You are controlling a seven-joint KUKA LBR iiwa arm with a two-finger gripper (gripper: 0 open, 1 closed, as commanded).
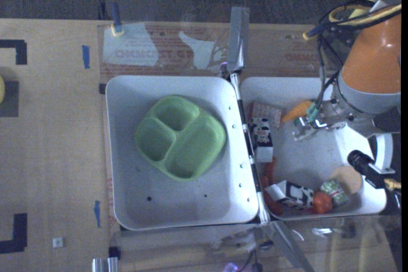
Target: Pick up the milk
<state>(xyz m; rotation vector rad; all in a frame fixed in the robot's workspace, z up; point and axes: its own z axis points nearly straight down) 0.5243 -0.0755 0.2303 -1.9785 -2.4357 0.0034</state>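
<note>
From the camera view above, two milk cartons with black-and-white cow markings lie in the right bin (pixel 376 204): one milk carton (pixel 261 135) rests against the left wall by the divider, and a second carton (pixel 294 193) lies tipped along the near edge. Any print on them is too small to read. Beside the first is a brown packet (pixel 268 113); an orange item (pixel 297 112) sits close to the end effector (pixel 310 126), which hangs above the bin's middle with nothing visibly between its fingers; how far they are apart cannot be made out. A red item (pixel 322 202) and a green-patterned one (pixel 334 192) crowd the near corner. The left bin (pixel 127 200) holds a green divided plate (pixel 180 137). The arm's orange band (pixel 376 57) is cut off at the right.
</note>
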